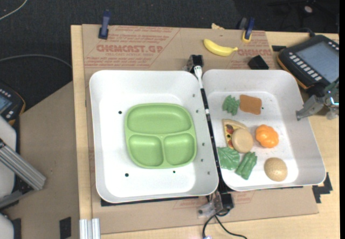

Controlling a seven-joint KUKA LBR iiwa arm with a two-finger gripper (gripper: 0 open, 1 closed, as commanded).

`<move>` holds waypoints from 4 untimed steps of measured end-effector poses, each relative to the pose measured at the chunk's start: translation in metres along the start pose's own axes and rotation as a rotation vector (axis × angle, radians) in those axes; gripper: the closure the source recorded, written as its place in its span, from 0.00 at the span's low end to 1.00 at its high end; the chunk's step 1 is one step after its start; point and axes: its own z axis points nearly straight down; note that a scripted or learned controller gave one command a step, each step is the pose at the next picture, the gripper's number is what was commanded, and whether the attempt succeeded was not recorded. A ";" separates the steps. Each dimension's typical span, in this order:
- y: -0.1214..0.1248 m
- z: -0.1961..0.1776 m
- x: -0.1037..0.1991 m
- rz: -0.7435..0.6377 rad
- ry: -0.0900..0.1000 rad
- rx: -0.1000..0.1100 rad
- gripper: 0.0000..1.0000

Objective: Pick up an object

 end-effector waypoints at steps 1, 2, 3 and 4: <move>-0.032 0.057 0.042 -0.002 0.005 0.008 0.00; 0.022 0.167 0.064 -0.004 0.002 0.002 0.00; 0.020 0.152 0.062 0.000 -0.001 -0.001 1.00; 0.022 0.070 0.144 -0.009 0.002 -0.007 1.00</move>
